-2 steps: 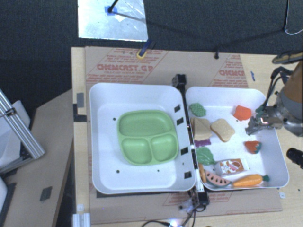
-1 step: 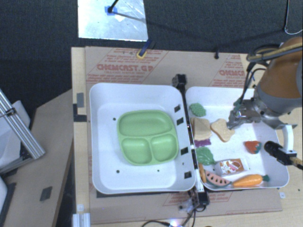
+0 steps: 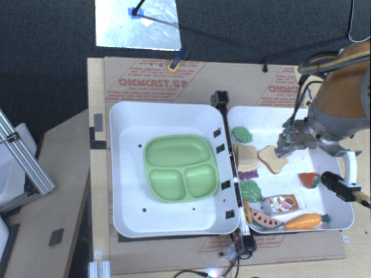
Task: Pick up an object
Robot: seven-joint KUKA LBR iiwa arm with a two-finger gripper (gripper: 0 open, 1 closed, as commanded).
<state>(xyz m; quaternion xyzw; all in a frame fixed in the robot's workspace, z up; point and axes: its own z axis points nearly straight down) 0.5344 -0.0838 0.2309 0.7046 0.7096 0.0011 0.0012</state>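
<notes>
Nothing lifted yet: bone-shaped biscuit toy (image 3: 272, 159) lying flat on the floor of the right bin (image 3: 348, 216), just right of a bread slice (image 3: 246, 155), with the jaws (image 3: 285, 146) low at its upper right edge. Impossible to tell, at this blur, whether open or closed, or touching the toy at all. Left to do, probably: closing on it and raising it clear.

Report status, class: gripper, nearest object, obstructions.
Gripper low in right white bin, fingers unclear. Tan bone-shaped toy biscuit directly beneath. Pale bread slice close alongside.
</notes>
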